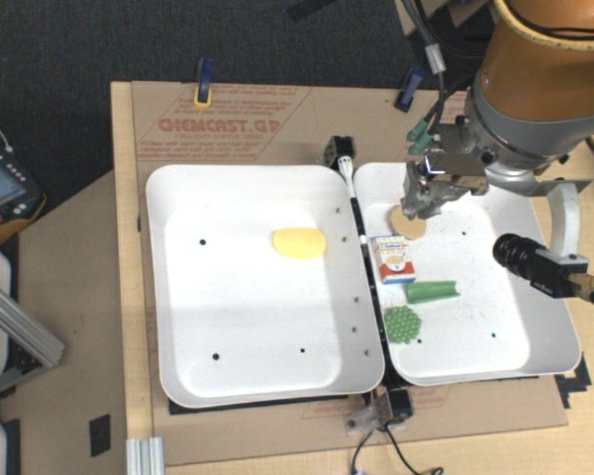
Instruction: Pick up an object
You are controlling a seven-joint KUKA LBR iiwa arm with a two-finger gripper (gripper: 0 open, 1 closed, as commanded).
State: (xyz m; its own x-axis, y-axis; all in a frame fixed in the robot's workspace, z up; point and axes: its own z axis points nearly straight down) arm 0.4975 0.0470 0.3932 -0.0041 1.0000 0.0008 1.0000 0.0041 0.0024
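My jaws (414, 213) hang over a round tan disc (407, 227) in the right white bin (535, 349). I cannot tell whether they are spread or pressed together. A small white carton (393, 260) lies just beside the disc.

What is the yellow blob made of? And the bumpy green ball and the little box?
The yellow blob looks like smooth matte plastic or rubber, probably toy food: even colour, soft rounded edges. The bumpy green ball seems rubbery or plastic, its surface covered in small knobs. The little box looks like printed cardboard, with flat faces and a coloured label. I can't be sure from this far away.
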